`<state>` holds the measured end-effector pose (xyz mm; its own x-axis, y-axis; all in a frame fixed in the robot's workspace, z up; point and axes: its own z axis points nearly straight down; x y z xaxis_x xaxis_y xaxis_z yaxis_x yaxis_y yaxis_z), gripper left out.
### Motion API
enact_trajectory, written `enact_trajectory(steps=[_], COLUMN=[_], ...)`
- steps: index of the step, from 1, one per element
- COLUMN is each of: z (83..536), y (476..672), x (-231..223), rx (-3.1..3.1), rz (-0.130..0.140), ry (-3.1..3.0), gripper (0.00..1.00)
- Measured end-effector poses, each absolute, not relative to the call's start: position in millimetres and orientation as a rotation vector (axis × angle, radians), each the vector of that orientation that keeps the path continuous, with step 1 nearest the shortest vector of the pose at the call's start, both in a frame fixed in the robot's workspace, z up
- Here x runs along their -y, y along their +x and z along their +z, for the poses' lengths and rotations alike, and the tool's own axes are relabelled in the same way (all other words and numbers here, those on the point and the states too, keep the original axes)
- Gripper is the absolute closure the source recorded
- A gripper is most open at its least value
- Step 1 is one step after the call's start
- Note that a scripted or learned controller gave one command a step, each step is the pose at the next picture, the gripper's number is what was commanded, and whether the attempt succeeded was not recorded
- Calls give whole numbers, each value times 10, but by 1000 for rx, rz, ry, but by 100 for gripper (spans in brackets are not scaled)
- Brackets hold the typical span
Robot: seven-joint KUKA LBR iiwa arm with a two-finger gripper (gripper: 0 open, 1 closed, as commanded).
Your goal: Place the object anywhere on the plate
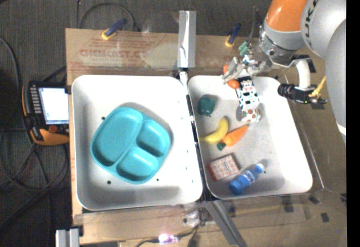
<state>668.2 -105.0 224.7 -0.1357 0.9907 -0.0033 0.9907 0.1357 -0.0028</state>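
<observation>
1. Bench: brown board top, faint red print, two clamps along its far edge.
2. Left white bin and right white bin sit directly on it, side by side, touching along the middle.

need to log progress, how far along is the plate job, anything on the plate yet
Nothing looks done yet: the blue plate in the left bin carries nothing. In hand: the gripper is at the right bin's far edge, by the white patterned carton; whether it holds anything is unclear. The banana, carrot, green object, red box and blue bottle lie in that bin. Left: grasp, carry over, place.
</observation>
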Motion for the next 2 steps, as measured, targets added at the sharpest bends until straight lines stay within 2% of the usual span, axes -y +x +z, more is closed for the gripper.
enact_trajectory(steps=[1,2], z=[2084,1829], y=[6504,6126], x=[379,-382], rx=[-2754,-2771], rz=[0,0], ry=[1516,1485], gripper=[100,100])
